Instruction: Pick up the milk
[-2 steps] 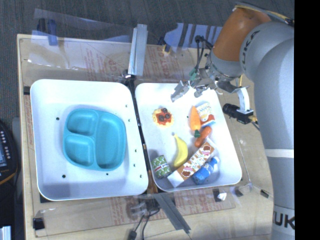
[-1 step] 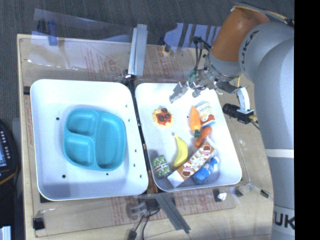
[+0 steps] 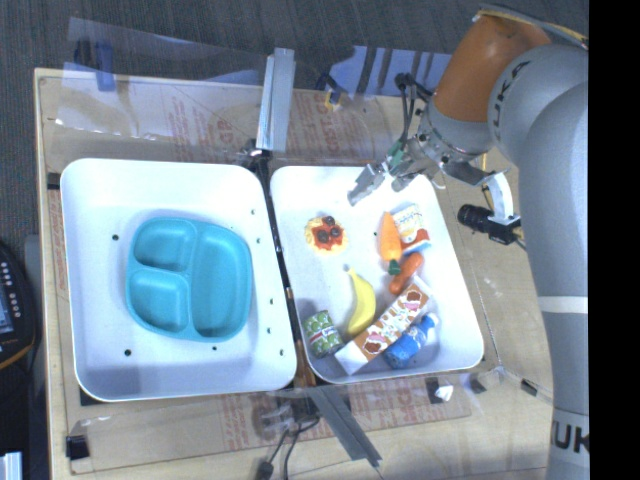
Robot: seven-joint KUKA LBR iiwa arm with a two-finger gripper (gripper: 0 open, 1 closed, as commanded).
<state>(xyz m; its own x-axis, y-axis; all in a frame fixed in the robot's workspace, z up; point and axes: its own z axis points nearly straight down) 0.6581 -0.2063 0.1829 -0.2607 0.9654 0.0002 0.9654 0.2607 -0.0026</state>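
The milk point(image 3: 408, 224), a small white carton with blue and red print, stands near the right wall of the right bin point(image 3: 300, 193). It leans against an orange toy vegetable point(image 3: 388, 236). My gripper point(image 3: 378, 181) hovers over the bin's back edge, up and to the left of the carton and apart from it. Its fingers point(image 3: 359, 190) are spread open with nothing between them. The grey arm with the orange band point(image 3: 480, 63) comes in from the upper right.
The right bin also holds a small round pastry point(image 3: 326, 233), a banana point(image 3: 360, 303), a green can point(image 3: 322, 331), a red-orange piece point(image 3: 405, 268), a colourful long box point(image 3: 392, 323) and a blue item point(image 3: 415, 341). A blue divided plate point(image 3: 190, 276) lies in the left bin point(image 3: 90, 193).
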